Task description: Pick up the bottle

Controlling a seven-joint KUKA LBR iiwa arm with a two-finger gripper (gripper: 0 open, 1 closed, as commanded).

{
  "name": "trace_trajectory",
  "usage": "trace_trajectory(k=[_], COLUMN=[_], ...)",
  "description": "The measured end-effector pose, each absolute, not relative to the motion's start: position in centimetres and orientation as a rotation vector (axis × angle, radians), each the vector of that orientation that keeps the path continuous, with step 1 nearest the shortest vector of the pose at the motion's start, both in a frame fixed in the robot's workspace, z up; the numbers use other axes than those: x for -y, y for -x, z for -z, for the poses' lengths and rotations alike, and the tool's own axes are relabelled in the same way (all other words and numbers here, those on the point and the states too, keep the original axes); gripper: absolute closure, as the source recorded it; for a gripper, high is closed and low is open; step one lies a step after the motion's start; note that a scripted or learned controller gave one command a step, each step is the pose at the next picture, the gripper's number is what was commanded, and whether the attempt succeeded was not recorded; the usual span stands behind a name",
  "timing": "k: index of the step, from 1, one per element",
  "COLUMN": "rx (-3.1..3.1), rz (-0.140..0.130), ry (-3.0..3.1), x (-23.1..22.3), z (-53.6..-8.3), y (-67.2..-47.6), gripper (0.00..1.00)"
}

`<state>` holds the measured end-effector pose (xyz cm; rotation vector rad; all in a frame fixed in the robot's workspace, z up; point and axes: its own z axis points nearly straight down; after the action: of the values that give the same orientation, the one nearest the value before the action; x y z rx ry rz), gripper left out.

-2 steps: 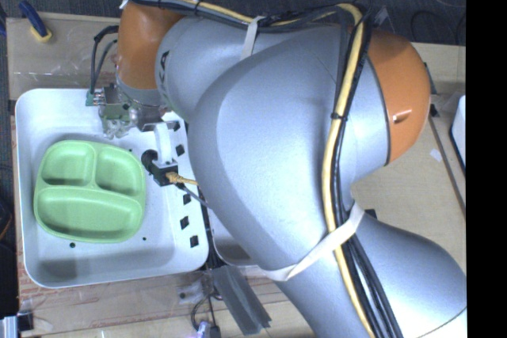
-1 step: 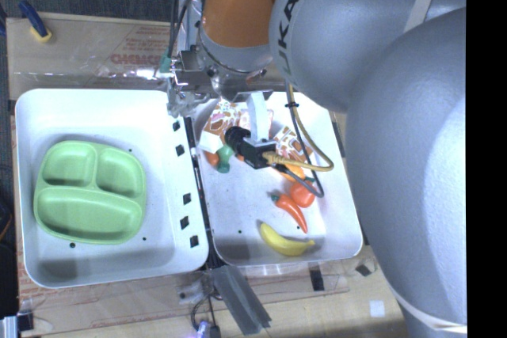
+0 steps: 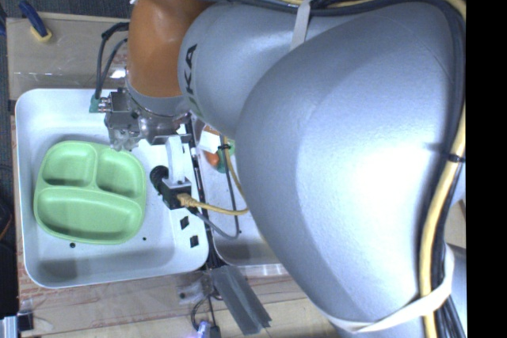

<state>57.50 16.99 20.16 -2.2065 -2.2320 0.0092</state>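
The grey arm with its orange band reaches in from the right and hangs over the left bin. Its gripper points down at the far edge of a green divided plate lying in that bin. A small orange and white object peeks out beside the arm, near the wall between the bins; what it is I cannot tell. The arm's bulk hides most of the right bin.
A black cable fitting and a yellow cable hang from the wrist over the left bin's right side. A blue and yellow tool lies on the bench at the far left corner.
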Motion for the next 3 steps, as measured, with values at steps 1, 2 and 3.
trace_trajectory(k=[1,2,3], rx=[2.317,2.432,2.332], rz=[0.016,-0.002,-0.007], ry=[2.129,1.988,2.101], x=[-13.7,-15.0,-13.9], z=[-9.9,-25.0,-23.6], y=[-61.0,-56.2,-50.6], gripper=[1.00,1.00,1.00])
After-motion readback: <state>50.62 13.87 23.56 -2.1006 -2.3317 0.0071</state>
